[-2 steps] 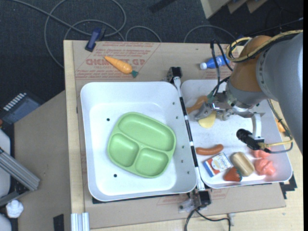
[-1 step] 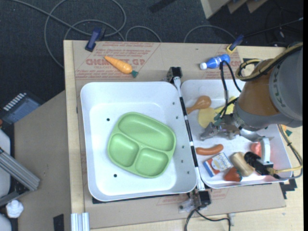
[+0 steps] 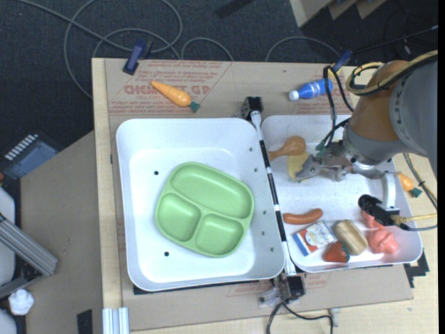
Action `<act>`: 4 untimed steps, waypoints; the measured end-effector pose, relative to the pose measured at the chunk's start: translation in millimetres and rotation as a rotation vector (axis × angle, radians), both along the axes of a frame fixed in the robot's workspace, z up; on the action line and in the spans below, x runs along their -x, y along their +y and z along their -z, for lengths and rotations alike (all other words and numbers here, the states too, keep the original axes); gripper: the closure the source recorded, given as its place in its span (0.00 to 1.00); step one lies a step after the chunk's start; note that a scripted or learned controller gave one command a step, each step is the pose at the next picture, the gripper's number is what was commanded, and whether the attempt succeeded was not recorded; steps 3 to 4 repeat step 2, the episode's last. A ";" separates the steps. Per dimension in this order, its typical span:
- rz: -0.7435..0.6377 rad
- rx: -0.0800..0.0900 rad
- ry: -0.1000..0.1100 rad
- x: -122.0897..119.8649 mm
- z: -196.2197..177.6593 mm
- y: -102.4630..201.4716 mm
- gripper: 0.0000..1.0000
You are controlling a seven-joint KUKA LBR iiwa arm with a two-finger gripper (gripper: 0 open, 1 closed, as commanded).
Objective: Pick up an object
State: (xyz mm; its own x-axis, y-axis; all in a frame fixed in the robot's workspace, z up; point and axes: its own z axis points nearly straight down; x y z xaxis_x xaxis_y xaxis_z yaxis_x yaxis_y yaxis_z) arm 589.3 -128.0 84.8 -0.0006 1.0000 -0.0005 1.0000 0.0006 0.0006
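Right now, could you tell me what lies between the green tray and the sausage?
In the camera view, the bins' adjoining white rims lie between the green tray and the sausage.

Robotics lab: cardboard-topped bench point(image 3: 208, 75), loose floor cables point(image 3: 104, 19).

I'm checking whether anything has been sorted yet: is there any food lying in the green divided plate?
No, the green divided plate in the left bin shows three bare compartments.
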 end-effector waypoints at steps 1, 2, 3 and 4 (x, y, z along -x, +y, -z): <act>0.001 -0.001 0.003 90.1 0.9 25.7 0.00; 0.002 -0.001 0.001 89.9 -9.0 25.8 1.00; 0.002 -0.001 0.001 89.9 -9.0 25.8 1.00; 0.002 -0.001 0.001 89.9 -9.0 25.8 1.00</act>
